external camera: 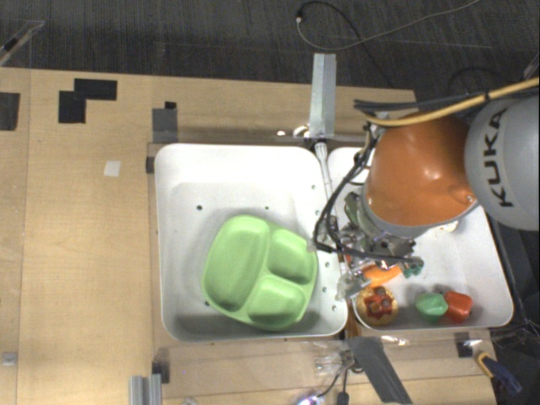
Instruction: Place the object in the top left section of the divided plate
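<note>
Plate (260,270), glossy green plastic with three rounded sections, sat before you in left bin (181,218), gripper (377,268) over right bin (489,251) beside round toy food (377,305), claw state you couldn't tell.

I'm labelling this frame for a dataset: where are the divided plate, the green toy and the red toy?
divided plate (240,264): camera view, floor of its large section.
green toy (431,305): camera view, its rounded top, in the right bin.
red toy (459,305): camera view, its upper face.

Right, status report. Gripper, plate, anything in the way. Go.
Gripper low over the right white bin, just above small round multicoloured toy. Green three-section divided plate bare in left white bin. Green and red toy pieces lie aside.
</note>
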`<state>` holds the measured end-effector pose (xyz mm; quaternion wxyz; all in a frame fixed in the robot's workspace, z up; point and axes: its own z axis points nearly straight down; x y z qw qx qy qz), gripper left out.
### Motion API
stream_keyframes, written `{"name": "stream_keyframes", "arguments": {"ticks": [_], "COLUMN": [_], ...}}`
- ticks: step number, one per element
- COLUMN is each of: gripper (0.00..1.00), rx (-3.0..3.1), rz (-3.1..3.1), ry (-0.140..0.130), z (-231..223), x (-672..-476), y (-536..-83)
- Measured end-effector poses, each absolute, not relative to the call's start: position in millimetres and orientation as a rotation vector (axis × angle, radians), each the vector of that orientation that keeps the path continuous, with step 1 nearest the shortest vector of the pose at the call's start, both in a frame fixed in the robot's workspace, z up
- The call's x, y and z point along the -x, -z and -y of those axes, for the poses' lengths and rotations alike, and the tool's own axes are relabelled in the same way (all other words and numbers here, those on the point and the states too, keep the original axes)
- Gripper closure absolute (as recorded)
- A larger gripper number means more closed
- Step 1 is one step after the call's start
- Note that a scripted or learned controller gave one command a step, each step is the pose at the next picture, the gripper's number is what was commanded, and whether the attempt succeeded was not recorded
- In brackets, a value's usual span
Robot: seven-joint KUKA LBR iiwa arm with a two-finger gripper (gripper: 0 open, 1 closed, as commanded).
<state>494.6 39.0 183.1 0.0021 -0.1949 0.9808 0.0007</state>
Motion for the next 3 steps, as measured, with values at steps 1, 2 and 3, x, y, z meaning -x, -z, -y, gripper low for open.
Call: {"name": "stream_keyframes", "arguments": {"ticks": [1, 2, 3], "gripper": [0.0, 0.0, 0.0], "rx": [0.632, 0.467, 0.353], "rz": [-3.073, -3.103, -3.117], "ry": [-0.002, -0.003, -0.003], "z": [-46.2, -29.8, -83.1], "x": [-496.1, -496.4, -515.2], "y": [-183.4, -183.1, -183.5]}}
